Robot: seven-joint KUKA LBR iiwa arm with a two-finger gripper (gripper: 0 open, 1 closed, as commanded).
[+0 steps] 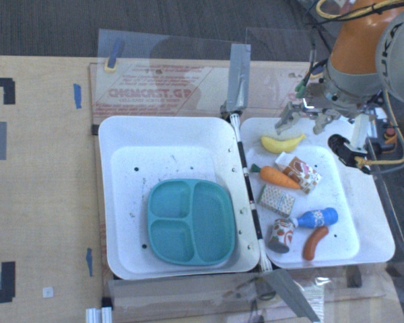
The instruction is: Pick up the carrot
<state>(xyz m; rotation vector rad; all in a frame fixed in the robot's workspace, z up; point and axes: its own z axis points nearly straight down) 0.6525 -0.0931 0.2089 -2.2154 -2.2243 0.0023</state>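
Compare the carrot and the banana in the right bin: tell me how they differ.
Colour: the carrot is orange with a green stub at its left end; the banana is plain yellow.
Shape: the carrot tapers straight; the banana curves.
Place: the banana lies nearer the hand, at the bin's far end; the carrot lies below it in the camera view, next to a small printed box.
Both lie flat in the right bin.

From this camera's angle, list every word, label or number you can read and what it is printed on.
Red lettering on the cardboard sheet behind the left bin: blurred, not legible.
Letters on the arm at the right edge: cut off, not readable.
Printing on the small box beside the carrot: too small.
Label on the can: too small.
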